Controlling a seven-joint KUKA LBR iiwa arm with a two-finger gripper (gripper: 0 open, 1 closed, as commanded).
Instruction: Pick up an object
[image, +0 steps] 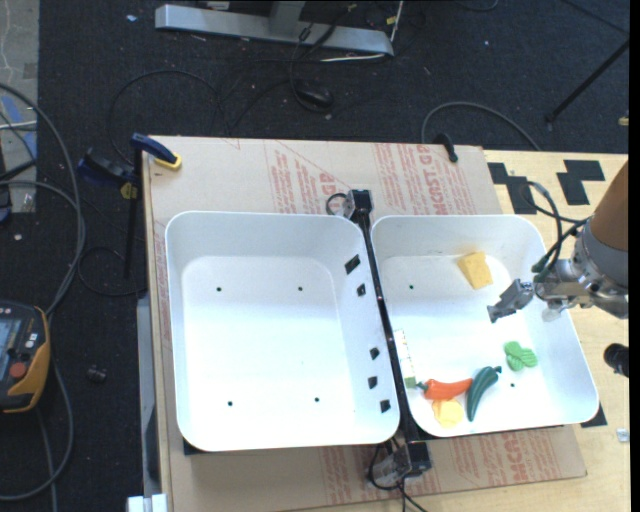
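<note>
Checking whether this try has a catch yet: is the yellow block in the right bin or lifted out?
In the bin. The yellow block lies on the right bin's floor, apart from the gripper.

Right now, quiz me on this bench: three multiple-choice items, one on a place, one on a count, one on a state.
1. Which bin holds the toys?
A. the left bin
B. the right bin
C. both bins

2. How many yellow things lie in that bin?
A. none
B. two
C. five

3. How does the claw stand to the yellow block?
A. apart from it, over the bin
B. pressed on top of it
C. carrying it over the left bin

Key: 1 B, the right bin has them all. 2 B, the yellow block and a yellow piece by the orange carrot. 3 A, white floor shows between the claw and the block.
</note>
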